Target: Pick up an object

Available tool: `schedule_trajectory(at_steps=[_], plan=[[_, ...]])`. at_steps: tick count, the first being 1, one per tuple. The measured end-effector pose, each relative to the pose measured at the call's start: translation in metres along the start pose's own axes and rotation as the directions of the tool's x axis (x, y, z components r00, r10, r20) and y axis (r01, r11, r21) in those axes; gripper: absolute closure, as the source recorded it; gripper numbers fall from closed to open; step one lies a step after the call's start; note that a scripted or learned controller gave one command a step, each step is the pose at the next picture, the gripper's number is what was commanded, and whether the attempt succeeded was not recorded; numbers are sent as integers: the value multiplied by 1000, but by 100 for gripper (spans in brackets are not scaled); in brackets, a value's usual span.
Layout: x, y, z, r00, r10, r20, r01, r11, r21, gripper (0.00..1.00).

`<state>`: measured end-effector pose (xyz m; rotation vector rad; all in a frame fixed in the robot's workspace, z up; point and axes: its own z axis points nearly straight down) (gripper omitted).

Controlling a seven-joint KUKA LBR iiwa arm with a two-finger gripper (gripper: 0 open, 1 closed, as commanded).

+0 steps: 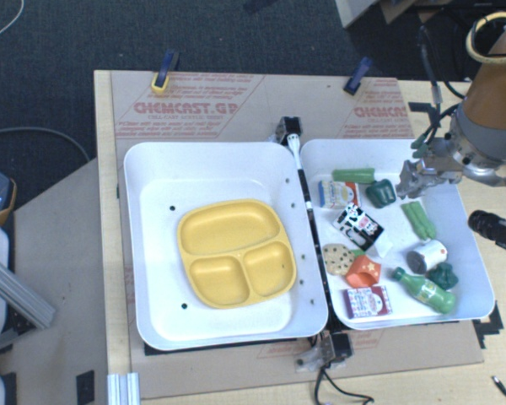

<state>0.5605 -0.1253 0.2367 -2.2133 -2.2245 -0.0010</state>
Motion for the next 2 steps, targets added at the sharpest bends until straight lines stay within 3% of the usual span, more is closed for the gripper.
schedule_trajectory(at_steps=[1, 2], plan=[[43, -29, 5, 1000, 1, 0, -1, 1000, 2, 100], [93, -42, -1, 1000, -1, -1, 1, 1000, 1, 100]])
